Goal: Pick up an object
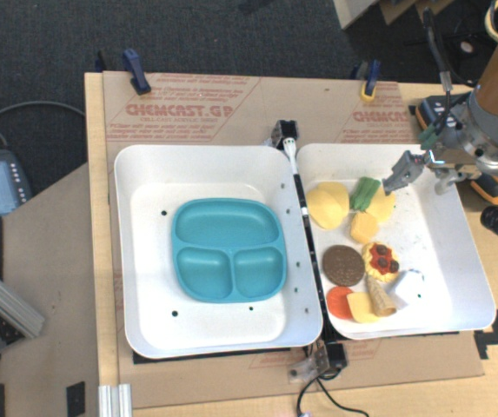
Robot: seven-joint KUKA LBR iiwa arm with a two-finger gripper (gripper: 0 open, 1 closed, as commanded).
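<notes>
White plastic, twice over: left bin (136, 233) and right bin (457, 259) side by side on a brown surface (231, 111) printed with red lettering. Pinned at the far edge by a blue clamp (136, 69) on the left and another blue clamp (369, 81) towards the right.

In the left bin, a teal divided plate (229, 248), flat, roughly central, three compartments.

In the right bin, a cluster of toy food against the left wall, all lying on the bin floor:
- yellow rounded piece (328, 205) at the far left of the cluster
- green piece (366, 192) just beside it, tilted, touching a small yellow chunk (364, 227) below
- brown disc (344, 265) nearer the camera, flat
- red-and-yellow topped piece (381, 259) just right of the disc
- orange-red slice (340, 301) and tan roll (379, 295) at the near end, close together

Reaching in from the right, grey arm (492, 120) with the pincer (402, 172) angled down and leftward over the far part of the right bin, just right of the green piece. Touching it or apart: unclear. Open or closed: impossible to tell from this angle.
</notes>
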